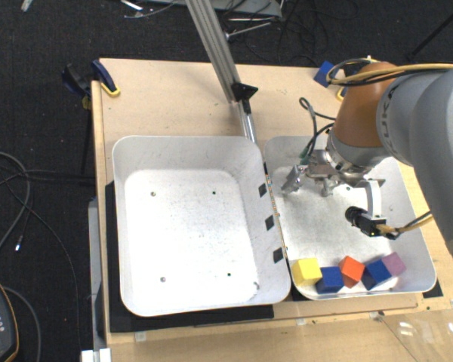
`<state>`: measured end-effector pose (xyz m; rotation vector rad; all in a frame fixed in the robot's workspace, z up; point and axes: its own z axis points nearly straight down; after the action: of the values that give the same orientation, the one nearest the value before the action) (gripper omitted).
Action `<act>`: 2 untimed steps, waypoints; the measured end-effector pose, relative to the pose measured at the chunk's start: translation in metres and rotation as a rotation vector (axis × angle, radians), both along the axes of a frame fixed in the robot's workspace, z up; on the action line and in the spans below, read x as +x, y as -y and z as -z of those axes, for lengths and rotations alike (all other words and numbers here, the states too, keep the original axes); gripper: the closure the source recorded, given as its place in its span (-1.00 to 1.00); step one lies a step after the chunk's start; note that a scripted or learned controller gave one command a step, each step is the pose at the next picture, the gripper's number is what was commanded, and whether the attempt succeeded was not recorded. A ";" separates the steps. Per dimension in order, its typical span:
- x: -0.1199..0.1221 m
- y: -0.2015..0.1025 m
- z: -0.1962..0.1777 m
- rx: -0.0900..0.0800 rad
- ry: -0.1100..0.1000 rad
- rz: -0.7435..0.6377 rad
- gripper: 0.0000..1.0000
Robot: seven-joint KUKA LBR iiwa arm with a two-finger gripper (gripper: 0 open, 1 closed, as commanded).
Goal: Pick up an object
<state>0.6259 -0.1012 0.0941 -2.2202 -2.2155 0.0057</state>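
Several small blocks lie in a row along the near edge of the right bin [317, 232]: a yellow block [307, 270], a blue block [330, 279], an orange block [352, 268], a dark blue block [377, 273] and a purple block [393, 263]. My gripper [309, 180] hangs over the far left part of that bin, well behind the blocks and apart from them. Its two metal fingers are spread open with nothing between them.
The left bin [189, 225] sits beside the right one, their rims meeting at the middle. A slanted metal pole [211, 36] comes down to the bins' far junction. Blue clamps [102, 78] grip the bench's far corners. A black cable plug [360, 219] hangs below the wrist.
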 end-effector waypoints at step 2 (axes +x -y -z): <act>0.011 0.020 -0.026 -0.002 0.005 0.001 -1.00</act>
<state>0.6374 -0.1217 0.1202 -2.2243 -2.2183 0.0023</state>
